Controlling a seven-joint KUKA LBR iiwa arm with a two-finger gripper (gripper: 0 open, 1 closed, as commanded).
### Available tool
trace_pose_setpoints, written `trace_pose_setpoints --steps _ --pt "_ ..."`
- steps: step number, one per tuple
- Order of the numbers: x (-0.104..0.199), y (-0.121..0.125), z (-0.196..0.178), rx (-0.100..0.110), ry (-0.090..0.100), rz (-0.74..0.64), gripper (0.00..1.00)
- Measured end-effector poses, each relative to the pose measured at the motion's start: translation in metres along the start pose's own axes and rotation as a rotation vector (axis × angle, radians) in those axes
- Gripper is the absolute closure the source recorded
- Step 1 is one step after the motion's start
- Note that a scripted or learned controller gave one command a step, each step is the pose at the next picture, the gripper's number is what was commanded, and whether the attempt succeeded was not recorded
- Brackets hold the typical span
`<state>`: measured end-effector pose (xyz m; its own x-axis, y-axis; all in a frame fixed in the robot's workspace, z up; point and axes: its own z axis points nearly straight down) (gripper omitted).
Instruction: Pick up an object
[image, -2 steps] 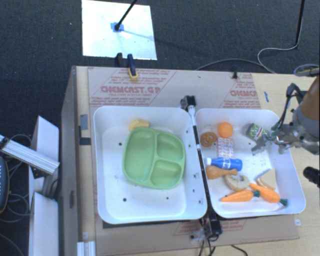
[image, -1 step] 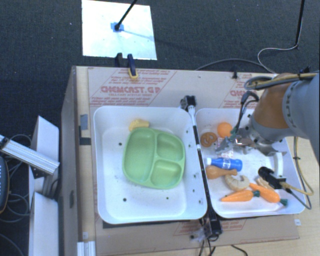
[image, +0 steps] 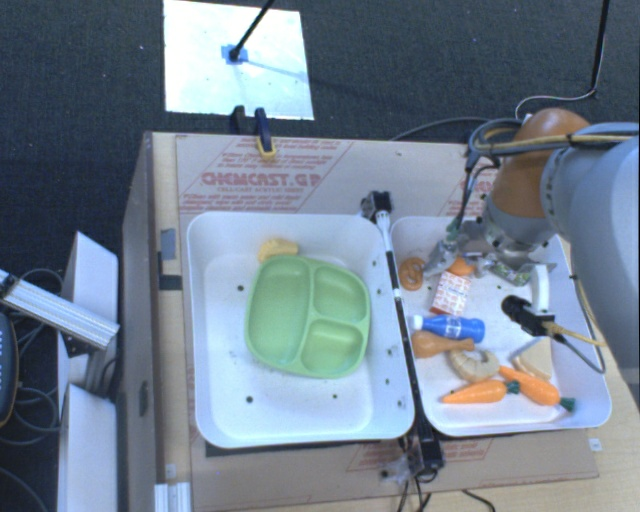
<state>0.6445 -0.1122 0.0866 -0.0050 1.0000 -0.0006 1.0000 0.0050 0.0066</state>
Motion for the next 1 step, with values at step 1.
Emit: trace_pose_setpoints --steps 1 --pt "-0.0003 -0.0001 -0.0098 0.001 -0.001 -0.003 1.00"
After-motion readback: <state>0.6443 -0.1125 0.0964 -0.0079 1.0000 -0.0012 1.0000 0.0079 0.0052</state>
